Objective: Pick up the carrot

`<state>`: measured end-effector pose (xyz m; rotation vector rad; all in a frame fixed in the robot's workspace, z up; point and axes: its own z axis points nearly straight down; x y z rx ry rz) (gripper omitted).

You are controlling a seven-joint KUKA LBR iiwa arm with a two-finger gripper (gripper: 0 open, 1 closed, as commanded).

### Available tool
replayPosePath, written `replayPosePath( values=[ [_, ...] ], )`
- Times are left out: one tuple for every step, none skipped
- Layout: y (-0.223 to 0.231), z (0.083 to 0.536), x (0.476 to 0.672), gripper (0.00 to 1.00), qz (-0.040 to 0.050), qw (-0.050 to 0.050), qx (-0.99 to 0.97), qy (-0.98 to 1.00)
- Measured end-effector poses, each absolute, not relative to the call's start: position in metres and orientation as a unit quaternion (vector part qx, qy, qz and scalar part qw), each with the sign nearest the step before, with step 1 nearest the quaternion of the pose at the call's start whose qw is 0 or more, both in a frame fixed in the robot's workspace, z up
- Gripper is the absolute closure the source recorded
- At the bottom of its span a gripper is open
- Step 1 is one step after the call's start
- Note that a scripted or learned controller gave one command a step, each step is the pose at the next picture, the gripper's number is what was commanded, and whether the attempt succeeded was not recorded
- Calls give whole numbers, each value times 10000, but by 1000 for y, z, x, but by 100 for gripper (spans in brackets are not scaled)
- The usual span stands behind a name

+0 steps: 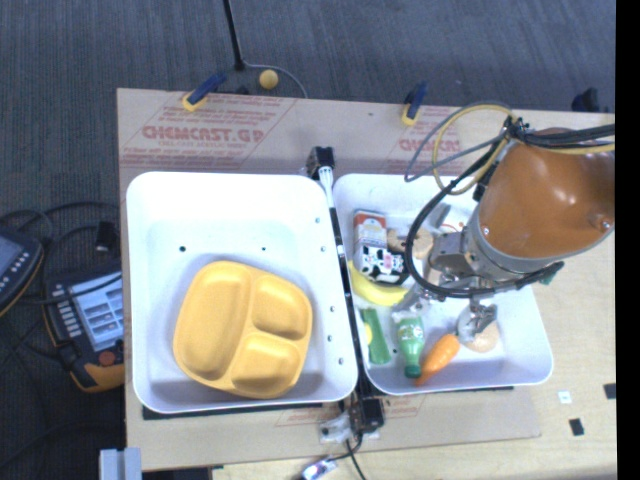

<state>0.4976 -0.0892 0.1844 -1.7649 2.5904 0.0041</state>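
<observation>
Near edge of bench: a tangle of connectors and cable [345, 430] sits at the seam between the two bins. Just above it, right bin [530, 368] holds the carrot [438, 356], lying at a slant along the bin's near wall, thick end toward the upper right, tip pointing lower left. Carrot touches or nearly touches a green bottle [411, 340] on its left side. A second green item [374, 336] lies further left against the bin's left wall. A banana [378, 290] lies above these, and a small carton with a black-and-white pattern [380, 261] and a red-topped packet [370, 230] sit toward the far left part of the same bin.

Gripper [478, 325] hangs over the right bin, just to the right of the carrot's thick end, above a pale round object [483, 342]. Cannot tell how its fingers stand; nothing is seen held between them. The arm's orange band [545, 203] covers the far right part of the bin, with black and yellow cables [450, 168] looping off it.

Left bin [160, 218] holds a yellow compartment tray [243, 326], sitting toward the near side.
</observation>
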Motion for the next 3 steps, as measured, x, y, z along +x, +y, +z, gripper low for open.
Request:
replayPosePath(
  values=[
    [-105,115,484,0,25,3,-7198,6942],
    [-139,90,487,0,33,37,-6215,7834],
    [-137,101,489,100,17,60,-6194,7851]
  ],
)
